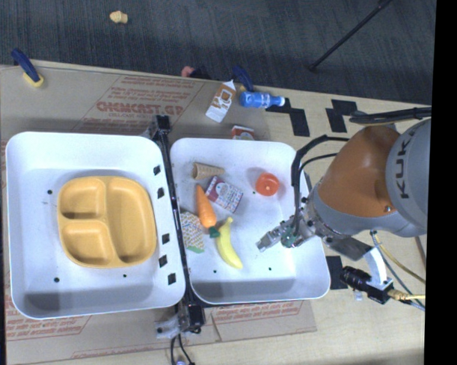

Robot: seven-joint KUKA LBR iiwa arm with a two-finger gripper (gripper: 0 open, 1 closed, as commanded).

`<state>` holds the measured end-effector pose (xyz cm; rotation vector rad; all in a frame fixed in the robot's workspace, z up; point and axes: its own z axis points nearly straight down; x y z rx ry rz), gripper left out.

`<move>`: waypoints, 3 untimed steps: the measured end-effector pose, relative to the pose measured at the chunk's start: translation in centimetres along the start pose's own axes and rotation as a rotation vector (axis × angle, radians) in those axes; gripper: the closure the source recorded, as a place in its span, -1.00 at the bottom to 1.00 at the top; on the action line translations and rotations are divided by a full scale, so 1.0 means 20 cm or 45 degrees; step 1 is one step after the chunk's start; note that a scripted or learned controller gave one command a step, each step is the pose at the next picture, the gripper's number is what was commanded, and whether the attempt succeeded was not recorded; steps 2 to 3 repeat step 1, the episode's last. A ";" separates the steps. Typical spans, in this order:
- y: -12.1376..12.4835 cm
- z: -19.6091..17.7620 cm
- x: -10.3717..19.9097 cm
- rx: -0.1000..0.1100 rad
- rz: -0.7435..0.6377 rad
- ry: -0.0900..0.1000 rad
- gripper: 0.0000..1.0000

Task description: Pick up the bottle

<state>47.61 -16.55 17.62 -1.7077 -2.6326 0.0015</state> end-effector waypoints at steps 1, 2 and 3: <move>0.10 -0.13 0.21 -0.002 -0.081 -0.002 1.00; 0.10 -0.13 0.21 -0.002 -0.081 -0.002 1.00; 0.10 -0.13 0.21 -0.002 -0.081 -0.002 1.00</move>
